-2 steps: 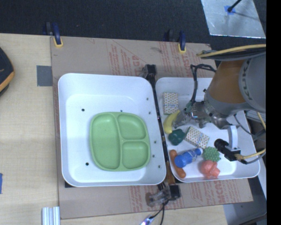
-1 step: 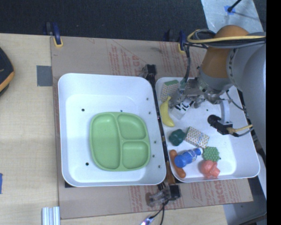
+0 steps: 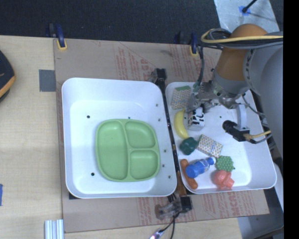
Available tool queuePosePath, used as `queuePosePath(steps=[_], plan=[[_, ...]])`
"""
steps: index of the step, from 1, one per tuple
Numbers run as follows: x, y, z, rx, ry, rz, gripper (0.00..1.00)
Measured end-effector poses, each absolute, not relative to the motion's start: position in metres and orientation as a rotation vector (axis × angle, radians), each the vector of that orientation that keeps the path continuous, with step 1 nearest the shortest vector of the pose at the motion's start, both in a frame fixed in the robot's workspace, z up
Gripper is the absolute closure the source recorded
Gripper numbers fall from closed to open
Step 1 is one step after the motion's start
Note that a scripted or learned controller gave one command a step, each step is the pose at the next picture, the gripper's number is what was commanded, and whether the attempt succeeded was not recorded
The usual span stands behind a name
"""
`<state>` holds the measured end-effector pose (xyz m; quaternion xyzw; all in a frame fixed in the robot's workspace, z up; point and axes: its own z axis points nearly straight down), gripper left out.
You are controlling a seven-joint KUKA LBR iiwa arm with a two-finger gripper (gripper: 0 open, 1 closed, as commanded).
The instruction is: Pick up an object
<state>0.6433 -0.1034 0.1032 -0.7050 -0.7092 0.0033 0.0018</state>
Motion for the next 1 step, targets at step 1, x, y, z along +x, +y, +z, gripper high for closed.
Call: queuePosePath(steps=[1], plan=[[0.6315, -0.0555, 0.1927, -2.215, -2.226, 0.002, 1.00]])
